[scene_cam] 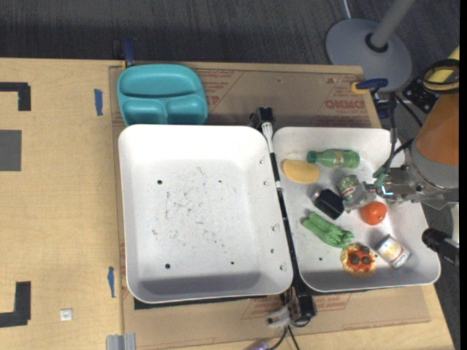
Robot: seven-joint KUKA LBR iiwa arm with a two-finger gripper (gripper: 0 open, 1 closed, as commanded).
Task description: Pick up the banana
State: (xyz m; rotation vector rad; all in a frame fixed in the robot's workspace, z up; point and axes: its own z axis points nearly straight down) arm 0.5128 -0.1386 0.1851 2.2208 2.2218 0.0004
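- The banana (300,170) is a short, smooth yellow lump in the right bin (416,272), near its upper left corner, just left of the green bottle (333,157).
- The gripper (368,189) is metal, below the bottle, beside the round red tomato (373,213); whether its claw is apart or together, I cannot tell.
- The arm (441,141) is cut off at the edge.
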